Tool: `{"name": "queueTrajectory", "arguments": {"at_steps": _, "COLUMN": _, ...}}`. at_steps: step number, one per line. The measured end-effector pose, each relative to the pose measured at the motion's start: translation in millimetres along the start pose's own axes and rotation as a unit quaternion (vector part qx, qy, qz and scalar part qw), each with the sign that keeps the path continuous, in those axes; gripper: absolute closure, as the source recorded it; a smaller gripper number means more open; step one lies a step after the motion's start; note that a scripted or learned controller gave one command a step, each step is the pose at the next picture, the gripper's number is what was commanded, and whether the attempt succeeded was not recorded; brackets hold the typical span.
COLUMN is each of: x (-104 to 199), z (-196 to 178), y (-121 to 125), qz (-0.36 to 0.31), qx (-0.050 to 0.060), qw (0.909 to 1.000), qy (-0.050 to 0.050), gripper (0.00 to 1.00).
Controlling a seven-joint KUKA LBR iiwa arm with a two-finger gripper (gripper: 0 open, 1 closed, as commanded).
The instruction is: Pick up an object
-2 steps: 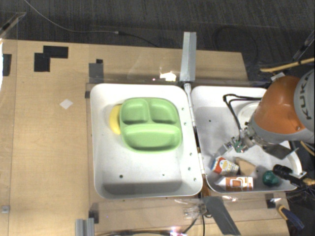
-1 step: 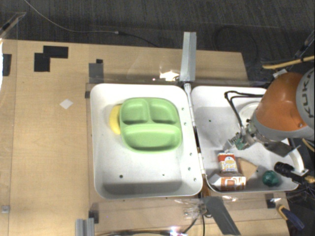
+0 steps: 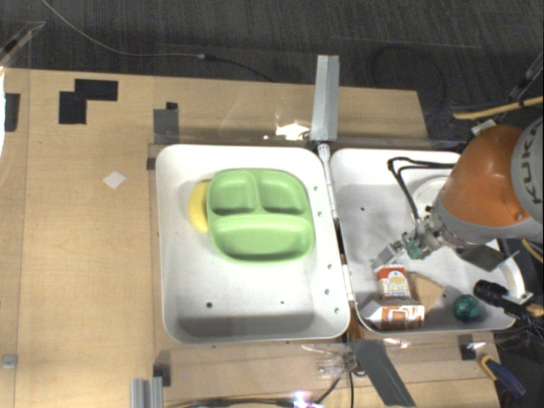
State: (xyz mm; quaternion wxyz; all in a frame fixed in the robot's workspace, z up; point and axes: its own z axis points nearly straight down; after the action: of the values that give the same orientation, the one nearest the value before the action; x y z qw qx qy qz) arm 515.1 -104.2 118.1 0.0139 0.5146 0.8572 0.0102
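Observation:
My gripper [image 3: 406,248] hangs low over the middle of the right bin [image 3: 365,185], below the arm's orange band. Just in front of it stands a small white and orange carton [image 3: 393,282], close under the gripper's tip. An orange and white packet [image 3: 401,315] lies against the bin's front wall. A dark green ball [image 3: 467,308] rests in the front right corner. A flat brown piece [image 3: 431,293] lies between the carton and the ball. I see nothing held in the gripper.
The left bin [image 3: 246,313] holds a green divided tray [image 3: 259,213], with a yellow object [image 3: 197,207] peeking out from under its left edge. A metal post [image 3: 325,100] stands behind the wall between the bins.

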Motion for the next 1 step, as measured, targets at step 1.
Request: {"name": "queueTrajectory", "arguments": {"at_steps": 1, "x": 19.1, "z": 27.8, "y": -17.7, "qz": -0.001, "qx": 0.009, "qw": 1.0000, "qy": 0.002, "gripper": 0.00}}
